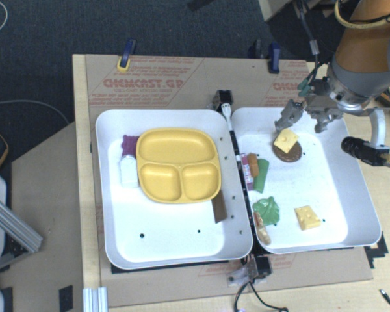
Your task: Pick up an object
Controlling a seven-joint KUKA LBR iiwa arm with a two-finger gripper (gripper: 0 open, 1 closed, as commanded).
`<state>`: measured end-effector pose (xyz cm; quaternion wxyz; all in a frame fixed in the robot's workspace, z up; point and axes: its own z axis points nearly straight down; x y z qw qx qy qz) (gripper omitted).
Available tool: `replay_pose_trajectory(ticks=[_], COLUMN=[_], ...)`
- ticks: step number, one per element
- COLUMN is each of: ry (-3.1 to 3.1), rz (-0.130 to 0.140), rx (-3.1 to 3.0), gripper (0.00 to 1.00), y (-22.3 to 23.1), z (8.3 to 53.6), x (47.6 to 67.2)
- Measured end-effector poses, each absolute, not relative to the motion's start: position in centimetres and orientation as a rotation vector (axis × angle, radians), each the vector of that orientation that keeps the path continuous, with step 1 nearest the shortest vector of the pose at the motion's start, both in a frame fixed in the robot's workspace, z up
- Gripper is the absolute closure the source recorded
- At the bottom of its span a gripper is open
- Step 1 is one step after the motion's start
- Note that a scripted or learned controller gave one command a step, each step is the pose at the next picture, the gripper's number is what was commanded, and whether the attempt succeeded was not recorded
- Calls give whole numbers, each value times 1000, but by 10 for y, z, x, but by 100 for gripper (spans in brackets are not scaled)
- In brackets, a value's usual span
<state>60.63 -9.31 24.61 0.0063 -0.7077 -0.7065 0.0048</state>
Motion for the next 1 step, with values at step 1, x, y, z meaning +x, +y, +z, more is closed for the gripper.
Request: replay_pose_trajectory(ticks=[1], ry=[-2221], rz=[1], rx=[-2220], gripper=[0], y=[-93], z=[254], x=[609])
